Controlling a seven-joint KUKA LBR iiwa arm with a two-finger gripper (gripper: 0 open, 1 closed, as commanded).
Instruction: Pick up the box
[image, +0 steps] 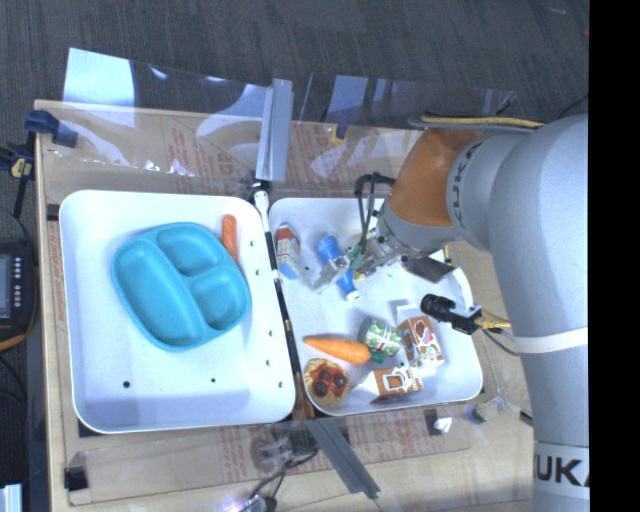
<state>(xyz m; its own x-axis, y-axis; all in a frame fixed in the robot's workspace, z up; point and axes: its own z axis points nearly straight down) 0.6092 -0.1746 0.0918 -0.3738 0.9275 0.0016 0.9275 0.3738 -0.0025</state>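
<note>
The box (422, 342) lies near, seemingly apart from, the end effector (352, 262).

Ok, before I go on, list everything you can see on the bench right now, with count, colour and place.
Bins: 2, white, side by side; left bin, right bin.
Divided plate: 1, blue, middle of the left bin.
Small carrot: 1, orange, left bin, by the plate's upper right edge.
Bottle: 1, red and white, upper left of the right bin.
Blue item: 1, right bin, beside the gripper; too small to identify.
Large carrot: 1, orange, lower middle of the right bin.
Can: 1, green, right of the large carrot.
Boxes: 2, printed red and white, lower right bin; upper box, lower box.
Pizza slice: 1, lower left of the right bin.
Arm: 1, grey with orange band, from the right.
Gripper: 1, low in the upper right bin.
</note>
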